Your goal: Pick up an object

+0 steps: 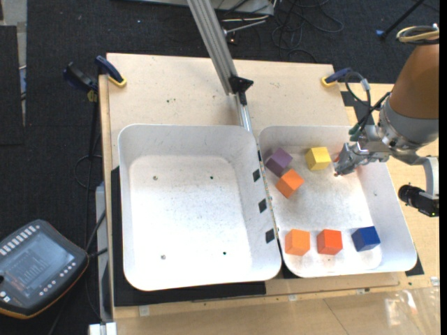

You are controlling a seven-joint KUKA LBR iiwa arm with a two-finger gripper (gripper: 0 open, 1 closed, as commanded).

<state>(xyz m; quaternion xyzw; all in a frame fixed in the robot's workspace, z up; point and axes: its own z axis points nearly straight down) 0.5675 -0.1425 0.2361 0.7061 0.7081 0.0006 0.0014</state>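
Several small blocks lie in the right bin. A yellow block, a purple block and an orange block sit near its far end. Along the near edge stand an orange block, a red-orange block and a blue block. My gripper hangs low over the right bin, just right of the yellow block and apart from it. Nothing shows between its fingers, and I cannot make out how they stand.
The left bin stands beside the right one, sharing a raised middle wall. A slanted metal pole runs from the far side to the bins' junction. Clamps sit at the board's far corners. A teach pendant lies at lower left.
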